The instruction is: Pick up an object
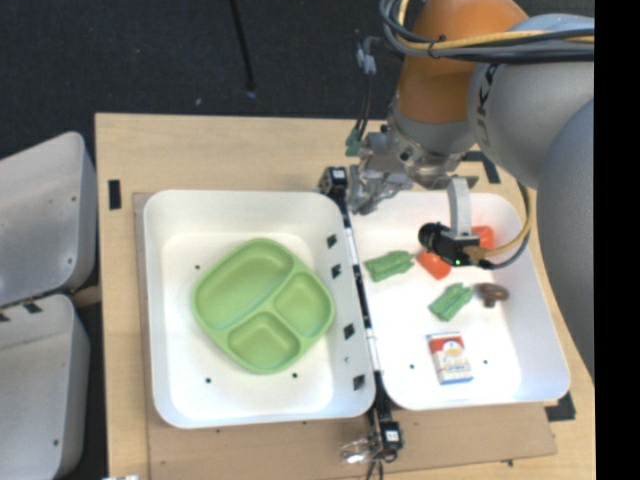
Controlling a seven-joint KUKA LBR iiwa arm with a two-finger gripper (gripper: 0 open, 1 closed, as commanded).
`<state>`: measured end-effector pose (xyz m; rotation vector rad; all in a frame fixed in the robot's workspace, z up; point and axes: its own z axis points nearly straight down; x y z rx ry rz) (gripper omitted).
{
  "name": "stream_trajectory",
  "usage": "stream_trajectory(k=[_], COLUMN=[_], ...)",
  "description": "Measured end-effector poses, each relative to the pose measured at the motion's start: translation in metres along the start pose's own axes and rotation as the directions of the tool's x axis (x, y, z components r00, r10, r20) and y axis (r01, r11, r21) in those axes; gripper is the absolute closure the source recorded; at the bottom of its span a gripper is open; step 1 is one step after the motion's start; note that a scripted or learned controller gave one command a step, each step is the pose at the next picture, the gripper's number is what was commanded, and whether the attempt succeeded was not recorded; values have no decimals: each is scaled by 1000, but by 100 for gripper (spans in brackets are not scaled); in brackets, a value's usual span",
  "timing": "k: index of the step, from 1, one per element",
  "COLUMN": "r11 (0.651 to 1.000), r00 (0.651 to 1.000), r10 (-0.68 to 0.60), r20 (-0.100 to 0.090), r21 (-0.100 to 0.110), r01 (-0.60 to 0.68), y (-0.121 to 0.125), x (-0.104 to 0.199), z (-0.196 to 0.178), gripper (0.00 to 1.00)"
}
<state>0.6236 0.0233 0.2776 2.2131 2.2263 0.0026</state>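
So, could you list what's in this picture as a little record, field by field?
left bin: one green plate with three compartments
right bin: green piece by the divider, another green piece, orange piece, small brown thing, red-and-white box
arm: reaches in from the right
gripper: over the right bin's far left corner
holding: nothing that I can see
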Motion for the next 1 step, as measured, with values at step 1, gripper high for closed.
stream_trajectory(k=[1], r11=[1000], r00=[1000], r10=[0], r20=[0], r21=[1], r01=[0], y=[10], x=[49], z=[3], gripper=[100])
